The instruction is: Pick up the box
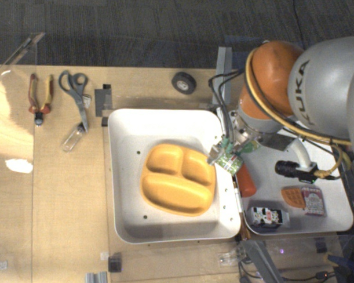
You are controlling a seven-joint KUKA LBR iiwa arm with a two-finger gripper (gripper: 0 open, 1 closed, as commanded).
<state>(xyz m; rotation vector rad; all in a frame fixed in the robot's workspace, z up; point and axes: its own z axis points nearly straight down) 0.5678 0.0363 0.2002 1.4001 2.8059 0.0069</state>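
Green box at end effector, beside yellow dish

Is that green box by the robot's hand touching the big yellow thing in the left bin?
Cannot tell. In the camera view the green box overlaps the yellow object's right edge, but it may be hanging above it.

You have two white bins: the left bin and the right bin. Left of the gripper sits one yellow mould. Beside and below it you see one red object, one dark box and one pink packet. Far left lie one pair of scissors and one pair of pliers, plus one tape roll.
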